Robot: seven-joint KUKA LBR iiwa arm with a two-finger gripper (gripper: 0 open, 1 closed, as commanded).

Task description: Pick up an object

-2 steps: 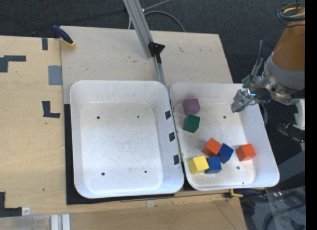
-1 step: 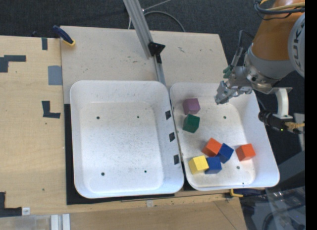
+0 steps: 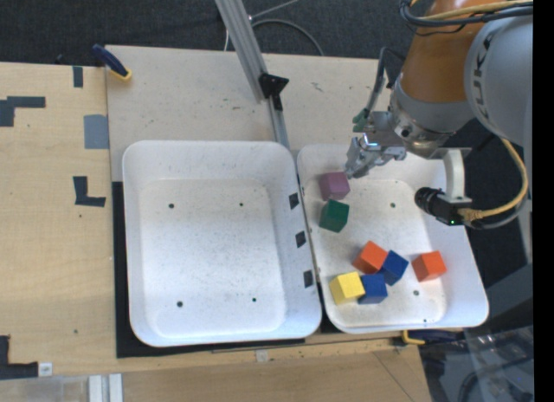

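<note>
Nearest the camera, at the front of the right bin (image 3: 467,309), sits a tight cluster: a yellow cube (image 3: 348,286) touching a blue cube (image 3: 374,288), a second blue cube (image 3: 395,267) and an orange cube (image 3: 372,256) pressed against them, and a red cube (image 3: 429,265) just apart to the right. Any grab aimed there risks trouble, I judge, since a finger would likely land on a neighbour and shove the group instead of closing on one piece.

Further back, a green cube (image 3: 334,216) lies near the bin's left wall, and just behind it a purple cube (image 3: 334,185). These two almost touch, so a descent on the purple one could nudge the green, or pin the purple against the wall and tip it out of reach.

Farthest back, the gripper (image 3: 361,159) hangs over the rear of the right bin, just beside and up-right of the purple cube, which looks like the likeliest target. Nothing is visibly between its fingers, and how far apart they stand I cannot tell. If it drops straight down from here it may well miss the cube or catch only its edge.

The left bin (image 3: 138,166) lies alongside.
</note>
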